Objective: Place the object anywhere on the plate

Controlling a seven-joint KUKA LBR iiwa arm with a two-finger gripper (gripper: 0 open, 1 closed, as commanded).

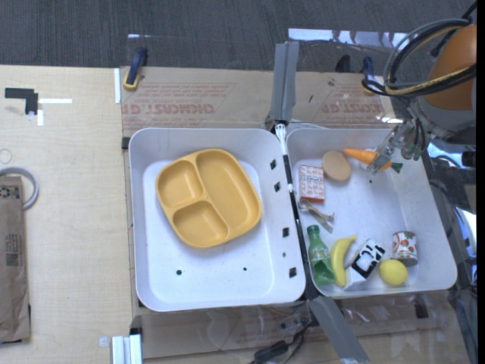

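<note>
Our gripper (pixel 383 160) sits on the toy carrot (pixel 359 156); whether it pinches, we cannot tell. Light, slick plastic: grasp mid-body.

Beyond my bench lay a dark grey carpeted floor (pixel 189 14). The bench top (pixel 61 203) was pale wood, with a brown cardboard sheet (pixel 197 97) printed in red under the two white bins (pixel 144 226). A brown paper bag (pixel 11 256) lay at the far left edge, a blue-and-yellow clamp (pixel 136 67) stood at the cardboard's back corner, and light glared off metal rails (pixel 341 36) behind.
</note>
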